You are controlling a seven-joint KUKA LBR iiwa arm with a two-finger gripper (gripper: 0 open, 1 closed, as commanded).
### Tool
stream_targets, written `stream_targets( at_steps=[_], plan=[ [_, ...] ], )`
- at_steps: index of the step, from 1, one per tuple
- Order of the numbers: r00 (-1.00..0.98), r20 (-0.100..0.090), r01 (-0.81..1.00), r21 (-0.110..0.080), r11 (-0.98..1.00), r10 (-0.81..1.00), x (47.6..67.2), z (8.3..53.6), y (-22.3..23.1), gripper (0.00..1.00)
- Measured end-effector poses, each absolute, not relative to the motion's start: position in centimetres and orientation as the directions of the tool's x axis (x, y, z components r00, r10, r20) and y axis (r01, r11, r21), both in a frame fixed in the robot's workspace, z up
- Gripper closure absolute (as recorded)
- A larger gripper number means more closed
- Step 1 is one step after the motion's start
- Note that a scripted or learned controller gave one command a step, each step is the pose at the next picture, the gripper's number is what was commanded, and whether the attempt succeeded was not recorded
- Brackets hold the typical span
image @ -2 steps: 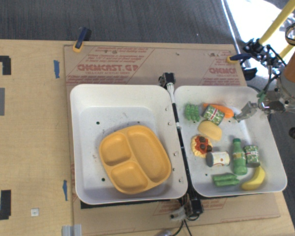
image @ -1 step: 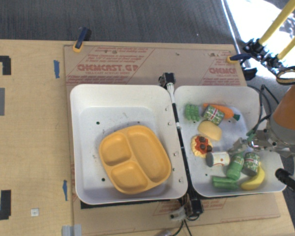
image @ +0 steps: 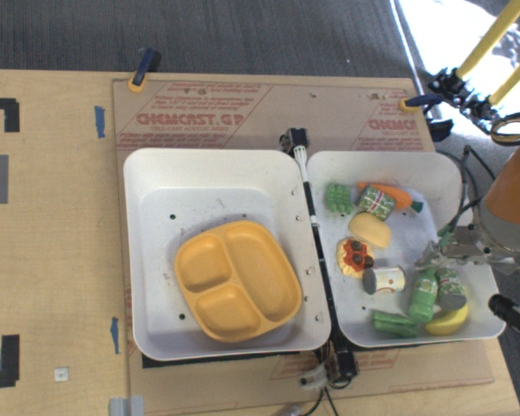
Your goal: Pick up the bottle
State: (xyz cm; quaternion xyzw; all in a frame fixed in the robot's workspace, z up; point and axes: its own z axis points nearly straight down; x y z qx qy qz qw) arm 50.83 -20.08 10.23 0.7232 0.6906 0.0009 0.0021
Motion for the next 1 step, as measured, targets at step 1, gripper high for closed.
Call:
stream_targets(
  at_steps=[1],
  plan=[
    [0.218,0.001,0.976,0.0,-0.218,0.976,48.13,17.05,-10.65,1.0]
  ],
)
